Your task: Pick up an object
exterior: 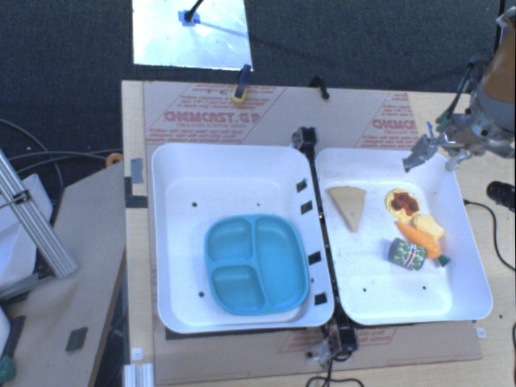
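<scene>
Camera view is showing the jaws (436,152) hanging spread and empty over the right bin (379,301), needing to be lowering squarely onto the wedge (348,205).

Grey arm (501,95) at the right edge, rounded in section, with a tan-orange band across the part above the wrist. Below the band, a paler grey metal collar, then a cluster of small silvery and dark parts around the gripper (434,153). Thin dark cables looped along the wrist's left side, one curving up toward the band. Slim, pale, metallic fingers (418,156), angled and tapered toward their tips. Perhaps a small teal-green spot near the wrist fittings, though too blurred to make out. No legible markings or screws at this size.
</scene>
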You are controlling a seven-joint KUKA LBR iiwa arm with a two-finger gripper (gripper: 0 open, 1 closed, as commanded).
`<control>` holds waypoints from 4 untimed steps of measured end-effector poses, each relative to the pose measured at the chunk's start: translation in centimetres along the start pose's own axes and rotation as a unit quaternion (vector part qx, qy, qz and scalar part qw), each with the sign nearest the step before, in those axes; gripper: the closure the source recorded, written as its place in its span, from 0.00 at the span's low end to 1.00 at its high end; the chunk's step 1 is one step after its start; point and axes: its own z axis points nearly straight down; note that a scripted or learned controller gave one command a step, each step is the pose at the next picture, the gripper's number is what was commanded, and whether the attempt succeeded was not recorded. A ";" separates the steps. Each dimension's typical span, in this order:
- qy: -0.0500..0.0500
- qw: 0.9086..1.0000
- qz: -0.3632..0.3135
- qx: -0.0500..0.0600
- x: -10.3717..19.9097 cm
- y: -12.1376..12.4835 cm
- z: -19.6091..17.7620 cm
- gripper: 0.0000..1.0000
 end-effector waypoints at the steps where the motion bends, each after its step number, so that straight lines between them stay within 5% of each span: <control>1: 0.001 1.000 0.001 0.006 -3.5 4.4 14.8 0.00; 2: 0.001 1.000 0.002 0.003 -3.5 -0.3 16.4 0.00; 3: 0.001 1.000 0.003 0.005 -3.6 -10.4 16.3 0.00; 4: 0.000 1.000 0.001 0.001 -3.5 -13.5 11.5 0.00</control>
